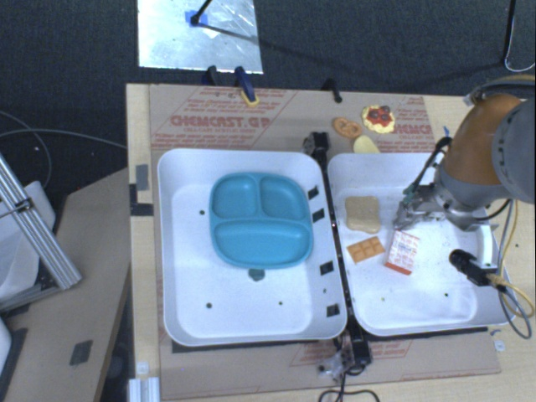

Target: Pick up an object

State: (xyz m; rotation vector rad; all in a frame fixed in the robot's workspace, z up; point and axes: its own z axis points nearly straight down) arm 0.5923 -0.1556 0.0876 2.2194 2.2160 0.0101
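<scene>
The counter [276, 107] carries two white bins. The left bin [188, 308] has a blue divided plate [258, 221] sitting in it. The right bin [419, 308] is where the action is. The grey arm [486, 149] with its orange band reaches in from the right and drops toward the bin floor. Its pincer [408, 213] hangs low over the candidates: a tan bread slice [363, 213] just to its left, a red-and-white packet [404, 251] right beneath it, and a small orange waffle piece [365, 249] beside that.

This looks like the approach step, tip close to the packet's top edge. Whether the pincer is spread or closed I cannot tell; the tip is a dark blur at this angle, and nothing visibly sits in it. Next up, by my read: settle squarely over the packet, go down to the floor, close, then lift straight up.

Beyond the bins, a few small toy foods [368, 124] lie on the cardboard.
</scene>
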